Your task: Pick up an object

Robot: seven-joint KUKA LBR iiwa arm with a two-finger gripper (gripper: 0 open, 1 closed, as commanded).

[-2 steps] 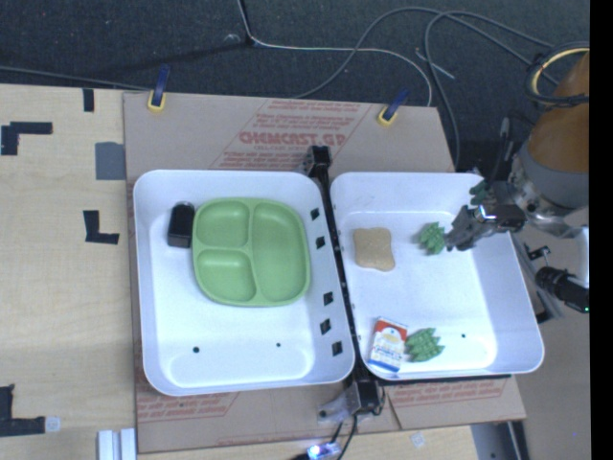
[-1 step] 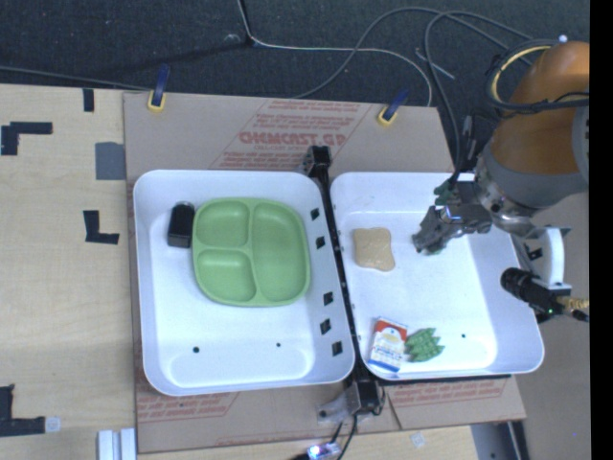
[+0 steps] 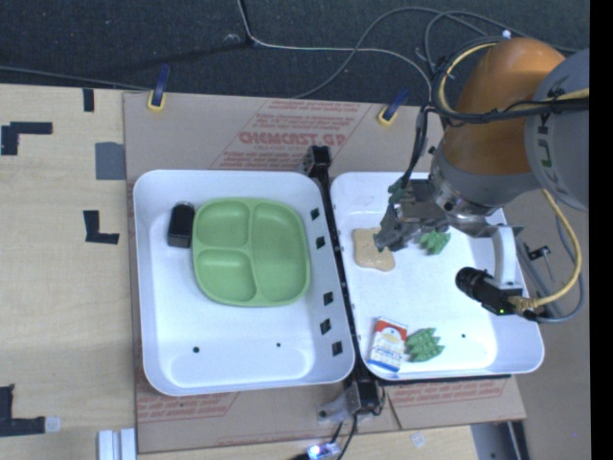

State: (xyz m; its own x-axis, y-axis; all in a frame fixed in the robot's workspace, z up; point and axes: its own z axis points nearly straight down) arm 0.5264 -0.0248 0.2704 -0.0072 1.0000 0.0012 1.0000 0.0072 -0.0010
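While gripper (image 3: pixel 391 235) hangs mid-right, we see tan cookie (image 3: pixel 372 250) just lower-left, touching fingertips; grip state we cannot tell.

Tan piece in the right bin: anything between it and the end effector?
Nothing visible. The end effector sits directly over the right edge of the tan piece, in the right bin. The small green item lies to the right of it, off that line; the carton and second green item lie nearer the front wall.
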